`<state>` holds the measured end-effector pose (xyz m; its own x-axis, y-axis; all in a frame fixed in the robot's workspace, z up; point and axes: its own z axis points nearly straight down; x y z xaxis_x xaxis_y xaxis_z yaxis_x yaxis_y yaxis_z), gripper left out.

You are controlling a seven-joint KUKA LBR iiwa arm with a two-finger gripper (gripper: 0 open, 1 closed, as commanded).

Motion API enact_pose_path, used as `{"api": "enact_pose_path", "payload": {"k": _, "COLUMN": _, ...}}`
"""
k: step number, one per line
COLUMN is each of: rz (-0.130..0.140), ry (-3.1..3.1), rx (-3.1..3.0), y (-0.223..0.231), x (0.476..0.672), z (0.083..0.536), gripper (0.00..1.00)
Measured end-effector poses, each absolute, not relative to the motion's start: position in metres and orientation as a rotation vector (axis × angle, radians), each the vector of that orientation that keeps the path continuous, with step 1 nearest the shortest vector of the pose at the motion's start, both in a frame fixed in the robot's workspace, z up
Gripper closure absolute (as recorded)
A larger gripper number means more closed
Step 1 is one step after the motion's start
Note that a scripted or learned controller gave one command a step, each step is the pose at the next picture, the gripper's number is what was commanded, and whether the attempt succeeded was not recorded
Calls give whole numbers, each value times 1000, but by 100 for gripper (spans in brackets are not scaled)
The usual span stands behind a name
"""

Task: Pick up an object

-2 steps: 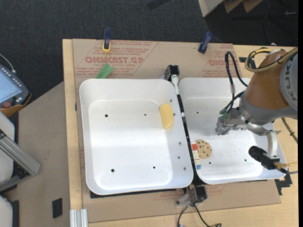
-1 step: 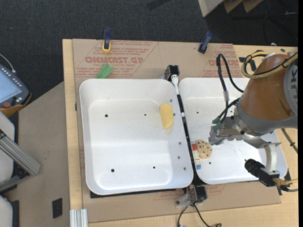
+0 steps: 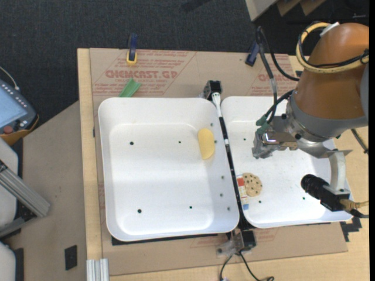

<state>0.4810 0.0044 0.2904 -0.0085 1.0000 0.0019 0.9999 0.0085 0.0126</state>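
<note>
Yellow and smooth, a small oval banana-like object (image 3: 206,143) lies in the left white plastic bin (image 3: 117,119), near its upper right corner. In the right white bin (image 3: 281,212) I see a round brown cookie-like piece with dark dots (image 3: 251,184), at the lower left. The metal two-finger gripper (image 3: 262,147) hangs above this bin, in the right middle of the frame; its state I cannot tell.
</note>
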Motion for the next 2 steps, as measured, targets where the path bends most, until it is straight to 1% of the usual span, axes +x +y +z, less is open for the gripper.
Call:
{"api": "enact_pose_path", "payload": {"k": 1, "rz": 11, "ry": 2229, "rx": 2208, "y": 86, "x": 480, "z": 342, "gripper": 100}}
{"api": "enact_pose_path", "payload": {"k": 2, "rz": 17, "ry": 2228, "rx": 2209, "y": 140, "x": 480, "z": 421, "gripper": 100}}
